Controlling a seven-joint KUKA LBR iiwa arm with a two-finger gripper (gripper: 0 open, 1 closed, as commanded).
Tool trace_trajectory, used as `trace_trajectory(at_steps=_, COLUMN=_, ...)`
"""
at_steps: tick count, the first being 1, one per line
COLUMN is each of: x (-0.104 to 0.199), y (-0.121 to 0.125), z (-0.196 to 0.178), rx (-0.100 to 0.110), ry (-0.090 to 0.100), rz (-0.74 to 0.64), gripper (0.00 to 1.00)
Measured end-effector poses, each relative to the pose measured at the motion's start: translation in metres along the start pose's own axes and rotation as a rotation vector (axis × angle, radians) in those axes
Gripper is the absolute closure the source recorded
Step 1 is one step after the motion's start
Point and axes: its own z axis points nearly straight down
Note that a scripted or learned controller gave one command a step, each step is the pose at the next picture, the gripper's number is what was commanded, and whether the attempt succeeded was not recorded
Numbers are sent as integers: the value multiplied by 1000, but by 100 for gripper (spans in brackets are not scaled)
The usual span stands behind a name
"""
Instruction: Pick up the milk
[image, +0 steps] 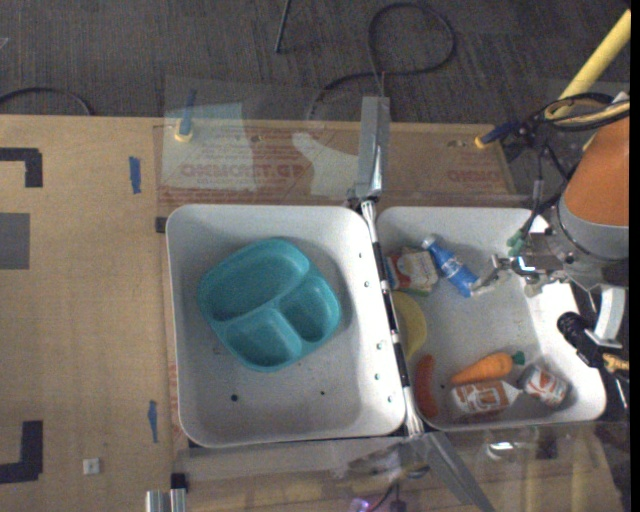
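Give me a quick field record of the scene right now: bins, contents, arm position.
left bin: teal divided tray
right bin: blue bottle, carrot, small carton, carton below the carrot, red sausage-shaped item, yellow piece by the divider, can
arm: over the right bin's right side
claw: near the blue bottle, fingers unclear
milk: likely one of the cartons, cannot tell which
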Motion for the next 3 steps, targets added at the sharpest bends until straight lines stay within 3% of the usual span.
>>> trace_trajectory(at_steps=1, x=-5, y=18, z=111, rx=-10, ry=-3, rz=35, gripper=0)
trace_trajectory(at_steps=2, x=-67, y=25, z=-64, rx=-4, ry=-3, rz=-9, gripper=0)
trace_trajectory(at_steps=3, x=-58, y=38, z=60, rx=-2, ry=-1, rz=-103, gripper=0)
